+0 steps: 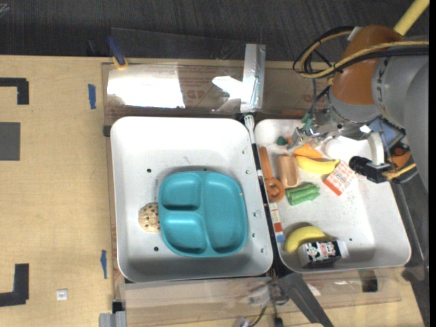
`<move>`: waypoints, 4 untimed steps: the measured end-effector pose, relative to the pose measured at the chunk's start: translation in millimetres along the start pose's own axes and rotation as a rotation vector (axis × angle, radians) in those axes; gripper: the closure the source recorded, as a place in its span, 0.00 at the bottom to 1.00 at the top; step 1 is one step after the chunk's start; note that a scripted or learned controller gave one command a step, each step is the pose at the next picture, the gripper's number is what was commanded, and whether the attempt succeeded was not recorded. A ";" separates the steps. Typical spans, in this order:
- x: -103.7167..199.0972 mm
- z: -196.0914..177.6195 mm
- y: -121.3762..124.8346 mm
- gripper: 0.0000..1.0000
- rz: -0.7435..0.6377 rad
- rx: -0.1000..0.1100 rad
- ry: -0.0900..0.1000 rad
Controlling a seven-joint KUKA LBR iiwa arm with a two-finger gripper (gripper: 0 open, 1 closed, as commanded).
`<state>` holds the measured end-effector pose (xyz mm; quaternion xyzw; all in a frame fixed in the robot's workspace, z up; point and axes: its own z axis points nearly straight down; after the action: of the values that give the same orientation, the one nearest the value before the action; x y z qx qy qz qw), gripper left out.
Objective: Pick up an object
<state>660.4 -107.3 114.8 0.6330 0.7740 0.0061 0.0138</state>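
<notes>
Wooden bench (pixel 54 182) bears two bins. Left shallow white bin (pixel 129 142): teal divided plastic tray (pixel 202 212), speckled cookie (pixel 148 216) touching its left edge. Right shallow white bin (pixel 381 244): toys crowd the far-left corner. Pincer (pixel 315 133) hovers over the yellow wedge-shaped toy (pixel 315 165); how it stands I cannot tell. Best descend straight, clear of the orange carrot-like stick (pixel 289 170) and green toy (pixel 302 194).
</notes>
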 end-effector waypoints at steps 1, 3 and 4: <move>68.4 -73.4 24.8 1.00 -0.007 0.018 0.014; 4.8 13.2 -6.0 0.00 -0.106 0.032 0.015; 4.0 27.8 -30.2 0.00 -0.251 0.020 0.016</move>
<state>630.8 -109.5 86.2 0.5311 0.8473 0.0013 0.0019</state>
